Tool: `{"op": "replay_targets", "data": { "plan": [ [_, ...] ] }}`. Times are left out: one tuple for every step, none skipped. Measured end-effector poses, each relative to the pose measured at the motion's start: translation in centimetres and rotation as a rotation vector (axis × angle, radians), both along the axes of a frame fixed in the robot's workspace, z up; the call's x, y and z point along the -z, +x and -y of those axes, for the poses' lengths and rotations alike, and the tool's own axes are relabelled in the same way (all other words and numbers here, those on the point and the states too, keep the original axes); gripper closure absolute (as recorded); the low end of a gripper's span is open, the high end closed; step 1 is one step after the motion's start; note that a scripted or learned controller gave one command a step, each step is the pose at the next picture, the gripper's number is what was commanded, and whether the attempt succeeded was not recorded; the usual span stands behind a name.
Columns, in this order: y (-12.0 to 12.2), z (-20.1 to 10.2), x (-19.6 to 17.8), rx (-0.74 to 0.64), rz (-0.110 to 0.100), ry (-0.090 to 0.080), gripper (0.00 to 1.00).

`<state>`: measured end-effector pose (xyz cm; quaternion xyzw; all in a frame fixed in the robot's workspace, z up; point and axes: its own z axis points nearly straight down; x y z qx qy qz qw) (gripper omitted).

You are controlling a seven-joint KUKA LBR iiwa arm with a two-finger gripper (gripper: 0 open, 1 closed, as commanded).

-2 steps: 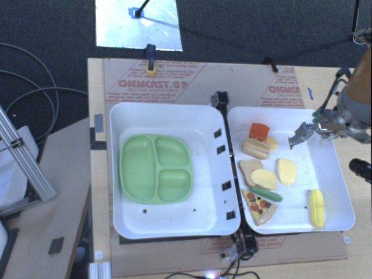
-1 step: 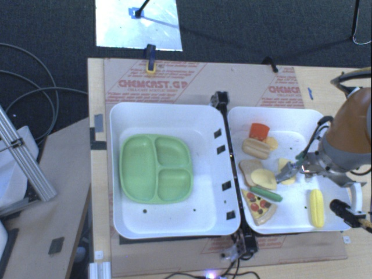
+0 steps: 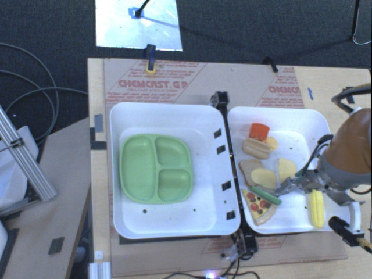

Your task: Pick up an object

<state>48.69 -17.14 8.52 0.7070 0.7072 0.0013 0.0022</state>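
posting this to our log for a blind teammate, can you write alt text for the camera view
A grey robot arm reaches from the right into the right white bin, its gripper low among toy foods: a pizza slice, hot dog, corn cob and yellow slices. The left white bin holds a green divided plate.

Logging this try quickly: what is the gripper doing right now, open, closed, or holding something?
Gripper: low in the right bin among the toy food; state cannot be told.
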Motion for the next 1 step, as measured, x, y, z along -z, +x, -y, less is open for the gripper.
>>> {"op": "replay_targets", "data": {
  "plan": [
    [5.31,-1.56,-0.01,-0.007,0.002,0.0,0.0]
  ]
}}
